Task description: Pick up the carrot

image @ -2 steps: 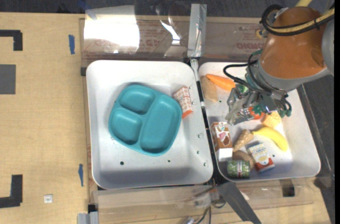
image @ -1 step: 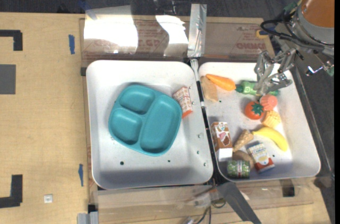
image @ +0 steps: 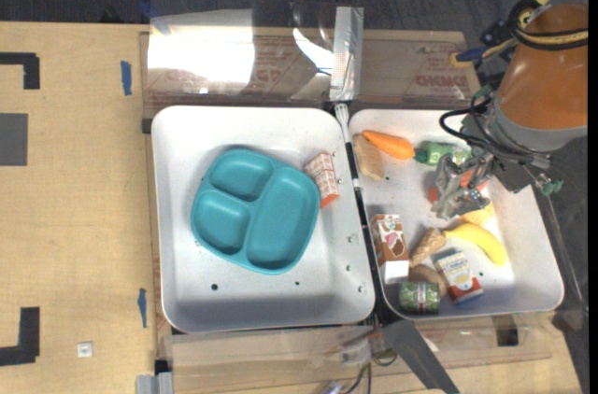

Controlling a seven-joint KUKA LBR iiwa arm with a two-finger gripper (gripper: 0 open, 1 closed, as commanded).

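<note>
Orange carrot (image: 388, 144) lies at the right bin's (image: 551, 285) far-left corner — we hover the gripper (image: 456, 192) nearby, apparently spread, holding nothing; next we must shift left and descend.

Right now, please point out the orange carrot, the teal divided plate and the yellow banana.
orange carrot (image: 389, 144): camera view, middle of its body.
teal divided plate (image: 254, 210): camera view, central ridge.
yellow banana (image: 479, 241): camera view, middle of its curve.

I am looking down at a robot test lab, not a kitchen. Two white bins (image: 177, 289) are sitting on a wooden bench (image: 65, 196) marked with black and blue tape, and toy food is lying in one beside a robot arm (image: 547, 75).
</note>
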